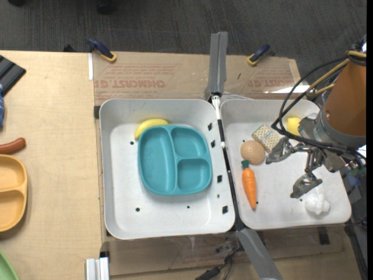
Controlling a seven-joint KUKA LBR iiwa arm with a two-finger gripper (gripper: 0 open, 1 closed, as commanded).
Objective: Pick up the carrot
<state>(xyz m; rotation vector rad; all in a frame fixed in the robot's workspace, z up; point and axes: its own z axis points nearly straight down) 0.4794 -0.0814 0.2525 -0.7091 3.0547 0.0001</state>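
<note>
The orange carrot with a green top lies in the right bin, near its left wall, pointing toward the front. My gripper hangs to the carrot's right, apart from it. Its two fingers are spread open, one fingertip reaching toward the tan egg and the other nearer the front. Nothing sits between them.
A tan egg lies just behind the carrot, with a checkered block and a yellow item further back. A white lump sits at the front right. The left bin holds a teal divided plate and a banana.
</note>
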